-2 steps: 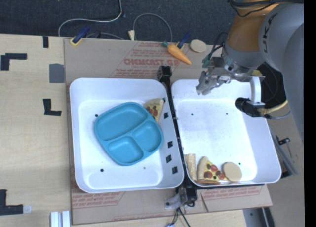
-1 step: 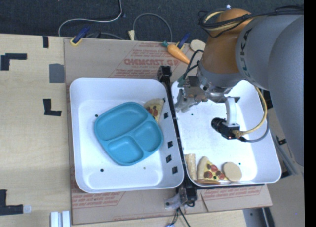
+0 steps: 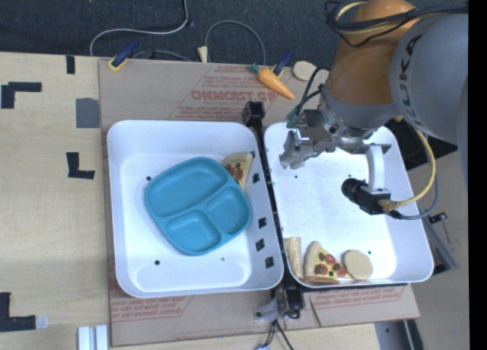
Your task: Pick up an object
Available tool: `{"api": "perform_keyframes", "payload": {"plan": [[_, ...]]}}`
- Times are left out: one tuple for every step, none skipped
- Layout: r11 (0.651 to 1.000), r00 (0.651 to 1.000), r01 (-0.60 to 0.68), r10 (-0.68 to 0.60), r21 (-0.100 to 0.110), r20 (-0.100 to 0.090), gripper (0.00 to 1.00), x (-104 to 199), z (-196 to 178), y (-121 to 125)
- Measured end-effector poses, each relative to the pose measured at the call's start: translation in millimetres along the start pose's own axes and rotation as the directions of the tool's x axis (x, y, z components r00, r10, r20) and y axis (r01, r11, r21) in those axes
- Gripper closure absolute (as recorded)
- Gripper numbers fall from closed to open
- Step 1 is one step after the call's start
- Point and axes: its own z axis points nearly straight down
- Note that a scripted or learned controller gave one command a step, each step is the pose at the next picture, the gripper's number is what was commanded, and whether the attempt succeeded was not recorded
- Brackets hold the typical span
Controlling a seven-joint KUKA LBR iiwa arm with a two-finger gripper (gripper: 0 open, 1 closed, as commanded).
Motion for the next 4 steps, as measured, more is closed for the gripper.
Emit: {"api": "perform_keyframes", "payload": {"plan": [[1.000, 1.000, -0.007, 0.007, 0.004, 0.004, 1.00, -61.1, 12.8, 38.4], [1.000, 1.000, -0.011, 0.011, 0.008, 0.004, 1.00, -117.0, 11.9, -28.3], [1.000, 1.000, -0.008, 0.008, 0.004, 0.003, 1.00, -154.5, -11.4, -77.6], [1.000, 1.000, 0.005, -0.005, 0.008, -0.002, 1.00, -72.2, 27.7, -75.4]]}}
